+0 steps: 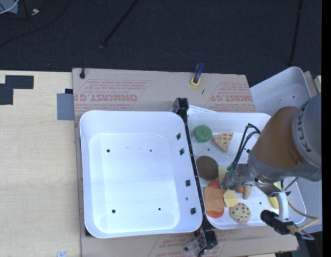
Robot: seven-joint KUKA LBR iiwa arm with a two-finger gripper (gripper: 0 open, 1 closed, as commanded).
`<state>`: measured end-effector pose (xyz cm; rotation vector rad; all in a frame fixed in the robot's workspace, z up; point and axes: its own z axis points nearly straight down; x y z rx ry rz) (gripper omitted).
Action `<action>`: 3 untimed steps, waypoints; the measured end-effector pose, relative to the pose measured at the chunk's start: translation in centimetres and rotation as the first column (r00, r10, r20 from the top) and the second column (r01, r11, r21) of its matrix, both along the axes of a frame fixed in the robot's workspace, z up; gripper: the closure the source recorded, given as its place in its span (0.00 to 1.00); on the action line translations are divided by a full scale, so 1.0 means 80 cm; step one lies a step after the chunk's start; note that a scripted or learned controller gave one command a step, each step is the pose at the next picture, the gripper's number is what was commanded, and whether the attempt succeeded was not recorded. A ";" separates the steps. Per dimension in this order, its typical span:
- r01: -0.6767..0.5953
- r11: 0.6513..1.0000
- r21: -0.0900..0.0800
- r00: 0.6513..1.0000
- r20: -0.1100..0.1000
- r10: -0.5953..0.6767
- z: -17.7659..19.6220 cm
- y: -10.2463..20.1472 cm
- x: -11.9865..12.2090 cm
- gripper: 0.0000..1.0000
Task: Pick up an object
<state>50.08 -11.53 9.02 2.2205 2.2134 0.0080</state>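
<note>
Bench bears cardboard sheet under two bins.

Two white bins sit side by side on the tabletop. The left bin is beside the right bin, which holds a green round piece, a pizza-slice toy, a brown disc, an orange piece and a speckled cookie. The gripper is low among them, near a yellow piece.

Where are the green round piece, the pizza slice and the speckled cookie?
green round piece [202, 133], camera view, middle of its top.
pizza slice [223, 141], camera view, middle of the wedge.
speckled cookie [239, 213], camera view, centre of its face.
</note>
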 end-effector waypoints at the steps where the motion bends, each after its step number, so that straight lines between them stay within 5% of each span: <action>1: -0.005 1.000 -0.003 1.000 0.008 0.005 0.328 -0.014 0.055 1.00; 2: -0.005 1.000 -0.002 1.000 0.008 0.005 0.511 -0.008 0.062 1.00; 3: -0.002 1.000 -0.002 1.000 -0.005 0.002 0.562 -0.036 0.112 1.00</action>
